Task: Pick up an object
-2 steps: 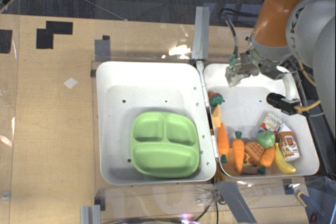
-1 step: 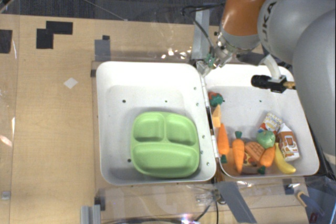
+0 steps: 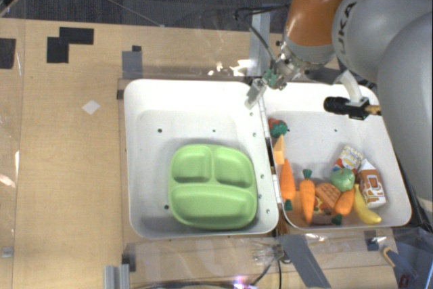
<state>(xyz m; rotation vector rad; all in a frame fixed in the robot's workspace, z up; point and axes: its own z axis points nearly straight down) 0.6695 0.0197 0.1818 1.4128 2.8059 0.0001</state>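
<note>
Left bin [image 3: 145, 145]: open floor behind green tray [image 3: 213, 186]. Right bin [image 3: 318, 125] front crowded.

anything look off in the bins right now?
Nothing spilled or damaged. The green tray sits flat in the left bin. Toy food is heaped in the right bin's near end: carrots, a banana. The gripper is at the far divider.

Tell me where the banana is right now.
In the camera view, the banana lies in the right bin, at its near right corner, beside a small carton and just right of an orange carrot.
</note>
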